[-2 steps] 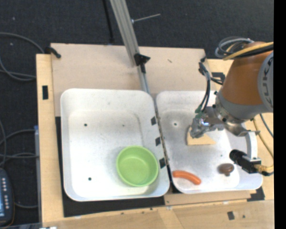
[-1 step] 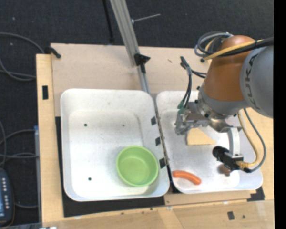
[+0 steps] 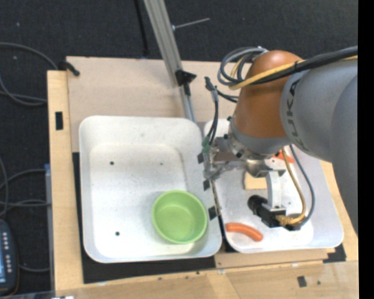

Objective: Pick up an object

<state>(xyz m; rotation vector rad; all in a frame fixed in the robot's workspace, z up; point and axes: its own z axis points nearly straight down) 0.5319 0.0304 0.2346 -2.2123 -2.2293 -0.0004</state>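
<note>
Down in the right bin (image 3: 324, 224), there's the likeliest candidate: a slim orange piece (image 3: 244, 230), carrot-like, lying flat near the bin's front rim. Its long axis runs nearly side to side across the view, dipping a little toward the right. Just up from it sits a small tan block (image 3: 255, 182), partly tucked under the robot's hardware, so its full outline is hard to read. The tool (image 3: 257, 167) hangs over that same bin, right above the tan block, and the orange piece lies from it toward the bottom of the view, near but clearly apart. Is the tool wide or narrow? I cannot tell; the wrist hides it from this angle, and nothing shows as held. That's the relation to watch. For the orange piece, I'd judge the tool has to travel toward the front rim and close across the short width, not along the length. Over in the left bin (image 3: 124, 167), a green bowl (image 3: 179, 217) sits upright in the corner nearest the tool, just across the two rims. The arm (image 3: 311, 104) reaches in from the right over the tan surface (image 3: 112, 86).
</note>
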